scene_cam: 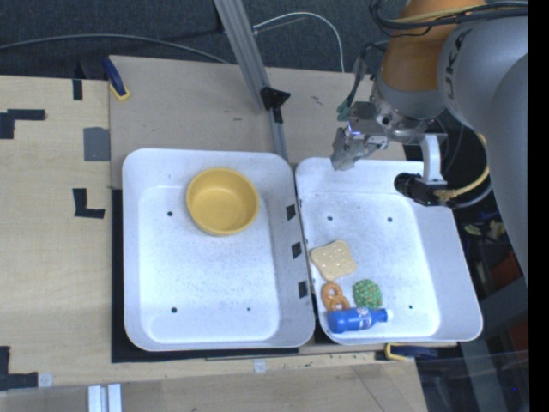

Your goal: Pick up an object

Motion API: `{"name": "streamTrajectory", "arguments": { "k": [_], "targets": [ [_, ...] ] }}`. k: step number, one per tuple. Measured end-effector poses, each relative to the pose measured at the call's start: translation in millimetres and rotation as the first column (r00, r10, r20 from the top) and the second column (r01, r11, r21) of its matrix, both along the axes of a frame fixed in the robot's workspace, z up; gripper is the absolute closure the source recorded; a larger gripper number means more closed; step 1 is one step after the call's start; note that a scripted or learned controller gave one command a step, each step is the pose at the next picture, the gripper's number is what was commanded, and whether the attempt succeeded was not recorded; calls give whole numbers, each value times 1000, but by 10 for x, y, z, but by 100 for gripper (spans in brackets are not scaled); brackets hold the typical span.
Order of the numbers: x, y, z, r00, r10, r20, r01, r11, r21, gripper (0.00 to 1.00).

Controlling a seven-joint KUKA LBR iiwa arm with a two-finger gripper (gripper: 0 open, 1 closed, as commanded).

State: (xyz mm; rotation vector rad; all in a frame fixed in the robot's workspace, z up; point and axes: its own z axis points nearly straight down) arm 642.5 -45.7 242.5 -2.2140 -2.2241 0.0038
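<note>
Bottle: blue bottle [357, 318] lying on its side at the near edge of the right bin [429, 256], white cap pointing right.
Pretzel: pretzel [334, 297] just above the bottle's left end, touching or nearly so.
Green toy: bumpy green piece [367, 293] right beside the pretzel, close above the bottle.
Cracker: tan square cracker [333, 259] a little further back, near the bin's left wall.
Left bin: left bin [154, 316] carries a yellow bowl [223, 200], upright, toward its far side.
Gripper: gripper [346, 156] hangs over the right bin's far left corner, well apart from the four items.
Fingers: pointed down with nothing between them; whether parted or closed, cannot tell.
</note>
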Motion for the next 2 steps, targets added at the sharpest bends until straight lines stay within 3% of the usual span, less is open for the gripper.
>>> {"name": "streamTrajectory", "arguments": {
  "k": [2],
  "targets": [
    [-449, 1008, -197, 1000, 1, 0, -1, 1000, 0, 100]
  ]
}}
